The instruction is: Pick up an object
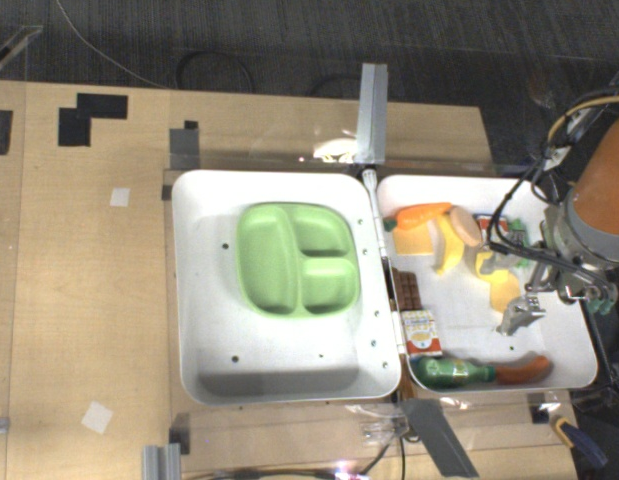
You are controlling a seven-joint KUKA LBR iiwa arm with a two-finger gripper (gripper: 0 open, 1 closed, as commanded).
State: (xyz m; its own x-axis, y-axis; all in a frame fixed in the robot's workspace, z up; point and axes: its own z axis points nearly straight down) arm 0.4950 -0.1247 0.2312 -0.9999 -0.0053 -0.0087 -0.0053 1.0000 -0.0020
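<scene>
The grey arm with its orange band (601,183) reaches in over the right-hand shallow white bin (579,368), and its metal two-finger claw (519,316) hangs low over the bin's floor, toward the bin's right half. Whether the claw is released or clenched cannot be told from this slanted view (the tips blur into the pale floor), and nothing is seen between them.

Just up and to the left of the claw lies a yellow wedge-shaped piece (501,288), close beside it but whether touching is unclear. Farther left and up sit a curved yellow banana-like item (449,253), a tan rounded piece (464,228) and an orange carrot-shaped toy (421,214). Left of the claw, along the bin's left wall, are a brown chocolate-like bar (409,290) and a small white carton with red print (421,330). Below the claw, along the near wall, rest a green bottle (451,371) and a reddish-orange sausage-shaped item (522,370), end to end.

Well to the left of the claw, the other white bin (204,363) holds a light green divided plastic tray (294,258).
</scene>
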